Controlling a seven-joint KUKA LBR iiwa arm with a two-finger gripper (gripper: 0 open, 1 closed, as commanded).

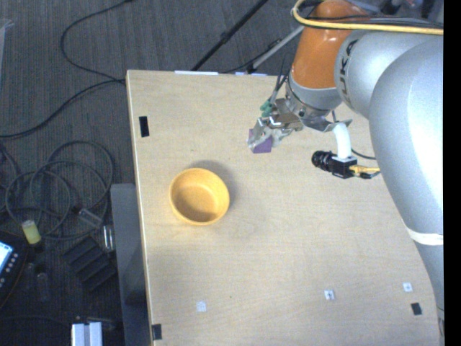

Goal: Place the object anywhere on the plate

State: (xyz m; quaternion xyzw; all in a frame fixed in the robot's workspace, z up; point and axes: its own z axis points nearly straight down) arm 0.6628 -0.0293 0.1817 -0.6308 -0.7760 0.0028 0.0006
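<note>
A yellow, bowl-like plate sits on the left half of the tan board. My gripper hangs above the board's upper middle, up and to the right of the plate and well apart from it. A small purple object shows between the fingertips, held off the surface with its shadow beside it. The grey arm with its orange band reaches in from the upper right.
A black connector with a white bracket and yellow cable hangs from the wrist, right of the gripper. Small black tabs mark the board. Cables and clutter lie on the floor off the board's left edge.
</note>
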